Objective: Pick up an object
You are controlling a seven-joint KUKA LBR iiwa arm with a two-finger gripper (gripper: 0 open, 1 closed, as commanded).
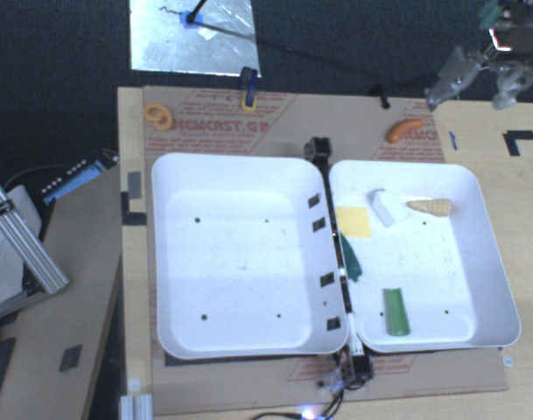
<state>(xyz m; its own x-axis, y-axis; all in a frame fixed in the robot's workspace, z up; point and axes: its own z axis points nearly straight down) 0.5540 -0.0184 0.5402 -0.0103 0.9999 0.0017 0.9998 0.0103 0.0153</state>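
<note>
Claw (478,84) hangs spread open with nothing in it, way above the right bin (489,261) and its green block (396,311).

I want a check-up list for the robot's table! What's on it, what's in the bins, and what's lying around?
Surface: cardboard-covered bench bearing two white bins side by side, left bin and right bin.
Job's things: in the right bin, a yellow square, a white block, a tan corn-like piece, a dark green piece by the inner wall, a green bar.
Clutter: on the bench behind the bins, an orange sausage shape, a tan ring, a yellow-and-blue clamp.
Grippers: gripper raised at top right, beyond the bins.
Cables: wires at the front edge.
Surroundings: dark floor, shiny sheet.
</note>
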